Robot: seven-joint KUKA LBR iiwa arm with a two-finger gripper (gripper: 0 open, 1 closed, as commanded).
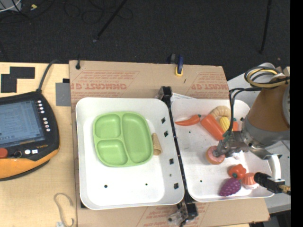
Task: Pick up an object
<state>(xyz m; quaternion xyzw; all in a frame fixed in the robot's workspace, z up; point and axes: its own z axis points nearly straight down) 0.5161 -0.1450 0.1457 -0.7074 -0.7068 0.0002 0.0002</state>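
The right bin holds several toy foods: a red chili, an orange carrot, a yellow corn piece, a tan bread piece, a pink round piece, a red piece and purple grapes. My gripper reaches in from the right and sits low over the pink round piece, right at its upper edge. The wrist hides part of the bin's right side. I cannot make out whether anything is held.
The left bin carries a green divided plate with a small tan object beside its right rim. A black divider runs between the bins. A teach pendant lies at the far left on the bench.
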